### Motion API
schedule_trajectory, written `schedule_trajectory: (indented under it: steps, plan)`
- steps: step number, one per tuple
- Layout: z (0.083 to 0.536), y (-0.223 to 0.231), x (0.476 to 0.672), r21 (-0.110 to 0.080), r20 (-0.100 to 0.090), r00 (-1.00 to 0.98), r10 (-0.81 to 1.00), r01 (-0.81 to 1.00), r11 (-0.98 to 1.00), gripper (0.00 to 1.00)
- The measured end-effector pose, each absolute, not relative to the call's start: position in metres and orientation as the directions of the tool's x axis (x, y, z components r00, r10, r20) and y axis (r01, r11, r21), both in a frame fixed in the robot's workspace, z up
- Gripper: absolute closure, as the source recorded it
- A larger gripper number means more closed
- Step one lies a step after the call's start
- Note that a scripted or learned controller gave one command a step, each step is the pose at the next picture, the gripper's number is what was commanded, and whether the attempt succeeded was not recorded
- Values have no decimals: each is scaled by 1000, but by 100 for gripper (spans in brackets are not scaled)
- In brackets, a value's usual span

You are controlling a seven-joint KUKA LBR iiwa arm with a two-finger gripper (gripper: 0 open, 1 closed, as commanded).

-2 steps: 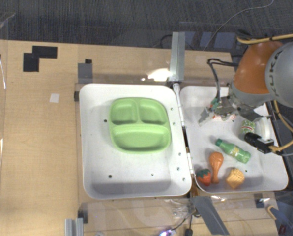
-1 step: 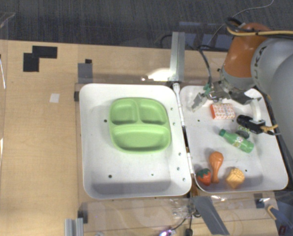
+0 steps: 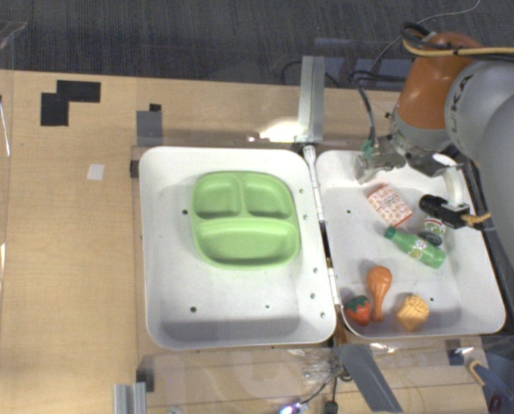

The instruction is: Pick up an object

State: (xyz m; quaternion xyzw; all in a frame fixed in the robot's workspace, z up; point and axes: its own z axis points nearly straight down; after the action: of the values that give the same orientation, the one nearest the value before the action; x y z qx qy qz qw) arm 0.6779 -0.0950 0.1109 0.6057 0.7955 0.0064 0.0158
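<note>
Red toy fruit [image 3: 357,309], orange drumstick [image 3: 378,288] and yellow waffle block [image 3: 413,311] crowd the near rim of the right bin [image 3: 490,317], farthest from the pincer [image 3: 373,164]; likeliest pick, I judge, is the patterned packet [image 3: 388,203], flat on the floor just nearward of the pincer, not touching it; lying flat, it probably needs an edge grip; green bottle [image 3: 416,245] on its side, just past the packet; pincer hangs over the bin's far-left corner, seemingly poised to descend; spread or pressed together, cannot tell; green divided plate [image 3: 244,218] lies across the divide, in the left bin [image 3: 166,300].
</note>
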Motion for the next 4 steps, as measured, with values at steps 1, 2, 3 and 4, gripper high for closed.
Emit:
schedule_trajectory:
  steps: [1, 2, 3, 4]
  plan:
    - [90, -179, 672, 11, -1, 143, 990, 990, -143, 100]
    - [88, -171, 671, 6, 3, 585, 811, 811, -585, 100]
    - [87, -195, 667, 3, 3, 857, 516, 516, -857, 100]
    - [87, -204, 660, 2, 5, 978, 209, 209, -978, 100]
